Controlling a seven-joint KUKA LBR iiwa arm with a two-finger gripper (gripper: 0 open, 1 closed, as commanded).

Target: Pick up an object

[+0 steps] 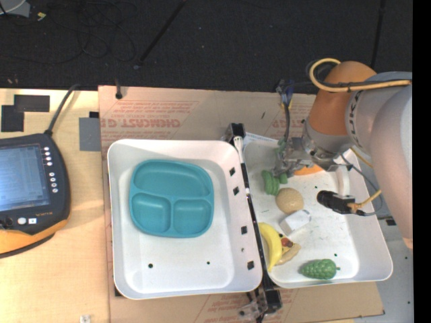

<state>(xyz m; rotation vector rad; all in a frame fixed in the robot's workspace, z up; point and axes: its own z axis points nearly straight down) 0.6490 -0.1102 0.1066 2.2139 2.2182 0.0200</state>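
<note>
My gripper [285, 165] is down in the right bin [367, 251], near its far left corner. A small green object [271, 181] lies right beside and just below it, touching or nearly touching. A beige round object [289, 200] sits just in front of that. An orange object [310, 171] peeks out from under the wrist. Nearer the front lie a white block [296, 221], a banana [271, 242] with a brown piece [289, 250] beside it, and a bumpy green object [318, 268].
The left bin [128, 261] holds a teal divided plate [172, 198]. A black divider [246, 200] runs between the bins. A tablet-like pendant [27, 180] rests on the bench at far left. The arm covers the right bin's far right side.
</note>
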